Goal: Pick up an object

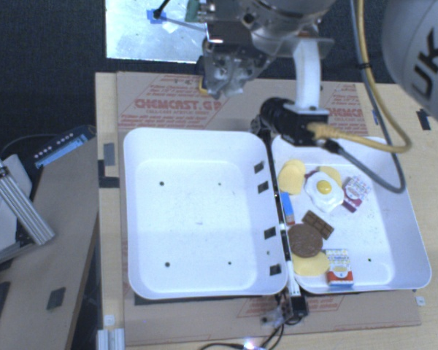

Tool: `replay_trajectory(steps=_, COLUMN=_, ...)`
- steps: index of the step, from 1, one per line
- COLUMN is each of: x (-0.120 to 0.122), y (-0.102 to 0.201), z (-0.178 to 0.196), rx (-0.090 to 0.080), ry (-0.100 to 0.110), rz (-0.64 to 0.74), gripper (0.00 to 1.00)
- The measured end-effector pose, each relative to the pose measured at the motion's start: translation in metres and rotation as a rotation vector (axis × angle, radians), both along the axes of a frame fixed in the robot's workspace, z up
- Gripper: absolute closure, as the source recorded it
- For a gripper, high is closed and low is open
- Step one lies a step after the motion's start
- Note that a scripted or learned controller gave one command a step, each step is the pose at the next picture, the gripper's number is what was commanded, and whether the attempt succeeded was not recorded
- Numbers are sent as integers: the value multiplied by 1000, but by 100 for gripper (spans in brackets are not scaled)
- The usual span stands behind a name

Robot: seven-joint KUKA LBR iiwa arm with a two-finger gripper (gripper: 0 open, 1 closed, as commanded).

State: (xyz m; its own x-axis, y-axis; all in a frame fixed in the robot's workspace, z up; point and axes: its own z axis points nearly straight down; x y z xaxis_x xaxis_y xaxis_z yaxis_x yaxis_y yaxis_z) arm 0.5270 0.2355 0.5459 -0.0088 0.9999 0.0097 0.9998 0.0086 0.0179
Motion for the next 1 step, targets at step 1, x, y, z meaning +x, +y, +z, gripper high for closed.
replay_trajectory(steps=1, x=70, y=-61, z=-11, rx=-10, ry=14, rz=-14, gripper=100)
